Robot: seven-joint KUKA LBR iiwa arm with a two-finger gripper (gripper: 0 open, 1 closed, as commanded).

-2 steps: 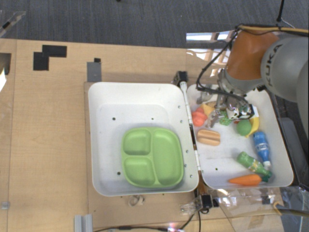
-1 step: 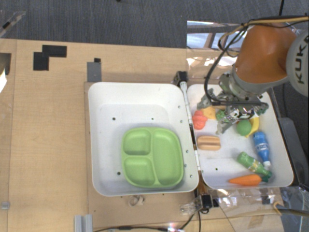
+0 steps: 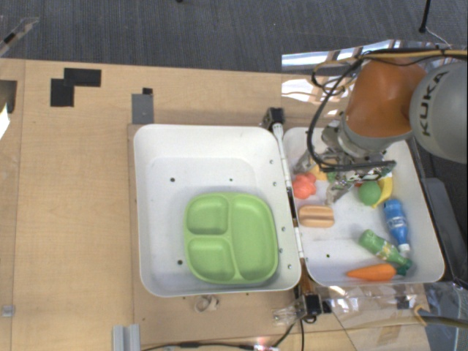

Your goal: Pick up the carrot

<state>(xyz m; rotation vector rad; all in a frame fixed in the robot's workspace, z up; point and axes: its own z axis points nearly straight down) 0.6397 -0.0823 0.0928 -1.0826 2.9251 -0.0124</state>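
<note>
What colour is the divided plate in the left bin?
Light green; the divided plate shows clearly in the camera view.

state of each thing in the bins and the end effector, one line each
carrot: lying flat at the right bin's near edge, untouched
end effector: low over the right bin's far half, away from the carrot
green bottle: on its side
blue bottle: on its side
hot dog: lying flat
green divided plate: flat in the left bin

Green bottle (image 3: 382, 246) crowds carrot (image 3: 371, 273); left approach open.
</note>
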